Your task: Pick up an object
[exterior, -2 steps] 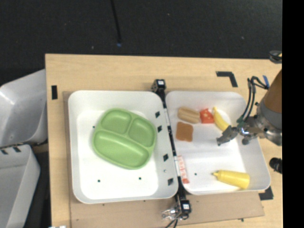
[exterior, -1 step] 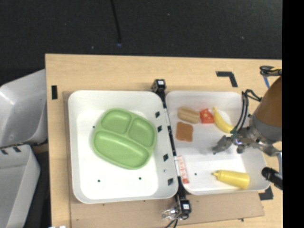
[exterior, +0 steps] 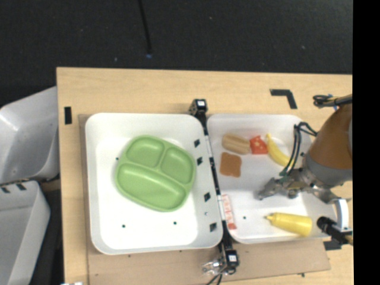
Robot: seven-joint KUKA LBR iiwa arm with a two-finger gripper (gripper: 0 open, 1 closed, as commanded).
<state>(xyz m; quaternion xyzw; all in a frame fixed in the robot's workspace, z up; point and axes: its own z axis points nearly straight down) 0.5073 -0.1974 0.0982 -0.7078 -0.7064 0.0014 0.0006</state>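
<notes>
My gripper hangs low over the right bin, near its middle, open with nothing between its fingers. A yellow mustard bottle lies just below it by the bin's front wall. A brown toast slice lies to its upper left. Along the far side of the bin sit a tan hot dog bun, a small red piece and a yellow banana. The gripper touches none of them.
The left bin holds a green divided plate. A divider with black clips runs between the bins. The arm's orange band and black cables stand over the right bin's right side.
</notes>
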